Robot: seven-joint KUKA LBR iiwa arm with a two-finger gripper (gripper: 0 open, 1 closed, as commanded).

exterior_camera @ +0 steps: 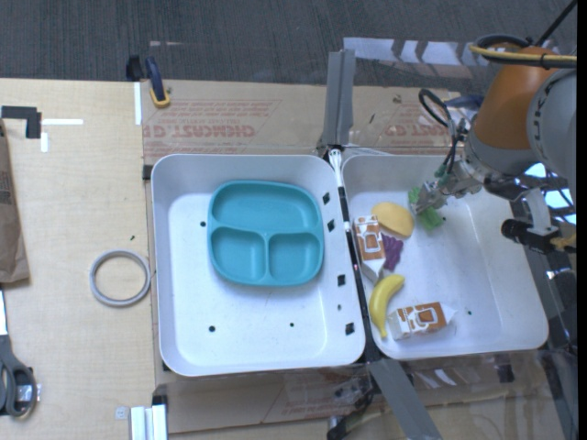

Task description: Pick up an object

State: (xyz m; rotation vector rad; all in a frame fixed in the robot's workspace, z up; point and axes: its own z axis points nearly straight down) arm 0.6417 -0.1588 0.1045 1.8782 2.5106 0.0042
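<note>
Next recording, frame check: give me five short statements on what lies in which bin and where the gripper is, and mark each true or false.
1. The teal divided plate lies in the left bin. True.
2. The banana lies in the left bin. False: it is in the right bin.
3. The gripper is over the right bin's far part, at a green object. True.
4. Two small cartons are stacked on the plate. False: both lie in the right bin, apart.
5. A roll of tape lies on the bench left of the bins. True.
</note>
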